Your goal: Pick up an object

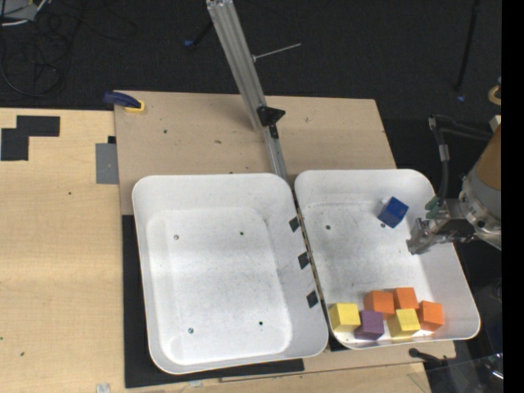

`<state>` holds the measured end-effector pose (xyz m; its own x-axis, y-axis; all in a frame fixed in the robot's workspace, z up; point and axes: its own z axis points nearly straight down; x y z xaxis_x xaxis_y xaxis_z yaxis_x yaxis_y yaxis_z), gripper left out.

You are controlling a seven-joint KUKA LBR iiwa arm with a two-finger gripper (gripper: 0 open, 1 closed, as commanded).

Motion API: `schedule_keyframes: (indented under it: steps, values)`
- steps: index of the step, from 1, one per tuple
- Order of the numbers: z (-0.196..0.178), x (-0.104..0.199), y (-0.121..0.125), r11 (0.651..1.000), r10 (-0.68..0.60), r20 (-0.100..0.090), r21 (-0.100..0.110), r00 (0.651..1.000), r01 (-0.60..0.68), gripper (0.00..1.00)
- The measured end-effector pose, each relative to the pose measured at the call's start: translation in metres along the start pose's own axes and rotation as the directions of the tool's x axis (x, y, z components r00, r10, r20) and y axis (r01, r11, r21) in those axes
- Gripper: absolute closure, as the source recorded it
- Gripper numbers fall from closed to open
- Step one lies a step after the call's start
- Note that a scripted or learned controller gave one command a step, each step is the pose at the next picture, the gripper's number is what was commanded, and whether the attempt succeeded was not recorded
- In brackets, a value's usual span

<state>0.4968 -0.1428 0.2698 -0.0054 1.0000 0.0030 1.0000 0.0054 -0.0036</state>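
Jaws (pixel 419 240) are hanging over the right bin (pixel 458 289) near its right wall, and I am not able to tell whether they are spread or pressed together; nothing is showing between them. Taking the blue block (pixel 394 211) as my mark, the jaws are sitting just to its right and slightly toward the bin's near edge, apart from it. I am judging it the nearest target: a short shift left and toward the far edge should bring the jaws above it. Well nearer the front rim from the blue block, a cluster of yellow, orange and purple blocks (pixel 385 312) is lying packed together, harder to single out.
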Motion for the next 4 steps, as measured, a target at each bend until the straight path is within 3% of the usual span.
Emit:
schedule_keyframes:
  steps: [1, 4]
  values:
    - [0.009, 0.062, -0.002, 1.000, 0.000, 0.000, 0.000, 1.000, 0.000, 1.00]
    - [0.024, 0.194, 0.014, 1.000, 0.002, 0.002, 0.001, 1.000, -0.002, 1.00]
